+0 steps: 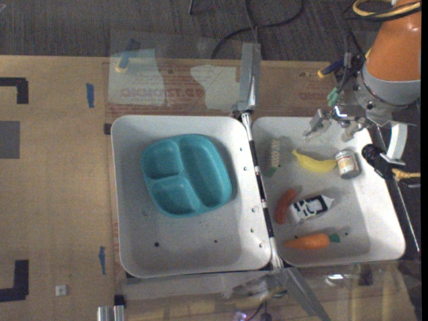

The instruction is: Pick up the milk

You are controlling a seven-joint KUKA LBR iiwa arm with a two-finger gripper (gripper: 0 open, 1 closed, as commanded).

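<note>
Two white bins side by side on the bench, left bin [130,246] carrying a teal divided plate [187,174] tilted a little, three compartments showing. Right bin [381,236] busier. Milk [312,206], a small black-and-white carton, lying on its side near the middle of that bin, slanted, cap end pointing right and slightly far. Just left of it, a red sausage [284,206], standing on a diagonal, close beside the carton, contact impossible to judge. Nearer the front edge, a carrot [309,241] lying flat, green tip to the right, clear of the milk. Farther back, a banana [313,162] curving across, a small can [346,164] just right of its tip, and a pale brush-like item [275,154] at the bin's left wall.

Up at the far right corner, the arm [396,52] reaching in, orange band prominent. Gripper [332,127] hovering over the far rim of the right bin, fingers [314,127] spread apart, nothing between them. Well apart from the milk, with banana and can lying between the two.
</note>
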